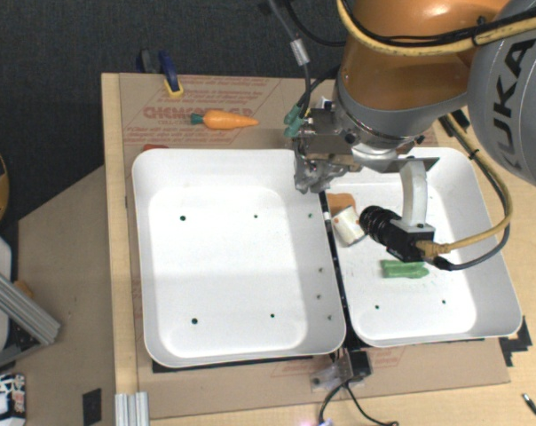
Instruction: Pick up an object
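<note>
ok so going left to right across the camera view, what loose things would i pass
clamp → carrot → green block

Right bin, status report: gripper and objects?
Gripper at right bin's far left corner. Green piece, white block lying inside. Carrot outside the bins.

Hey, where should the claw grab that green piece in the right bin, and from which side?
Probably the middle of the green piece, across its narrow width, coming from straight above: it lies flat on the right bin floor, long and slim.
</note>
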`<state>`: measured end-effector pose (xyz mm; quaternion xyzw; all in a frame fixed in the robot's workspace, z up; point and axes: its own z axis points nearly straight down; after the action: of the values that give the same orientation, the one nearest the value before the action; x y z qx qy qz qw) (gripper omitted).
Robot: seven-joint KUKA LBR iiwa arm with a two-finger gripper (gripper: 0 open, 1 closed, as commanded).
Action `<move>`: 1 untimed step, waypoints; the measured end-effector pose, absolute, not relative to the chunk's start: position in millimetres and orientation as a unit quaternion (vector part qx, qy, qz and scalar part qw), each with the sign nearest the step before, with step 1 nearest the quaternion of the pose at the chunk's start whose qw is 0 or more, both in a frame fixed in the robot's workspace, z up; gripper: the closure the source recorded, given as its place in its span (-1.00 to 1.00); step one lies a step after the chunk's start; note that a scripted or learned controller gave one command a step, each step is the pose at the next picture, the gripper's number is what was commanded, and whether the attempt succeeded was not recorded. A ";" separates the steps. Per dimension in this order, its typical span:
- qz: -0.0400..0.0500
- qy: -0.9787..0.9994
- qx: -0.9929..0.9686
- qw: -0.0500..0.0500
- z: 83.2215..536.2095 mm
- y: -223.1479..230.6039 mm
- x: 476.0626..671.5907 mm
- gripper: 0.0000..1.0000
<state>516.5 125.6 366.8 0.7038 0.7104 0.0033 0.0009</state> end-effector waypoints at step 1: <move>-0.005 0.709 0.706 -0.004 277.4 158.9 485.8 1.00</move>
<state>485.8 158.9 277.4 0.7056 0.7085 -0.0052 -0.0040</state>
